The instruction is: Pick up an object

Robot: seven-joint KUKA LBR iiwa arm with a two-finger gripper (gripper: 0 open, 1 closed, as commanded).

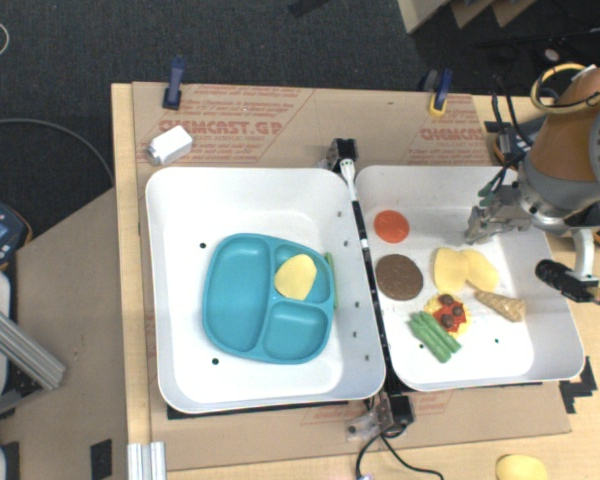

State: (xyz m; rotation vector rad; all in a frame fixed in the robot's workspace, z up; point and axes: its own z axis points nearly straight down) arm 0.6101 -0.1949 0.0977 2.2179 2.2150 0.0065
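Hovering at the right of the frame, the claw (485, 220) cannot be told spread or pressed; it should be centred over the yellow piece (464, 268) before descent.

A divided plate (255, 303) is set in the left bin (170, 268), with a small food piece (296, 277) on it. Several food pieces (440, 298) are spread in the right bin (550, 353).

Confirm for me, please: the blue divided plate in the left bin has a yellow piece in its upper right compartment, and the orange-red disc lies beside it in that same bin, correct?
Not quite. The camera view shows the orange-red disc in the right bin, above the brown disc, not in the left bin. The rest holds: the blue divided plate sits in the left bin with the yellow piece in its upper right compartment.
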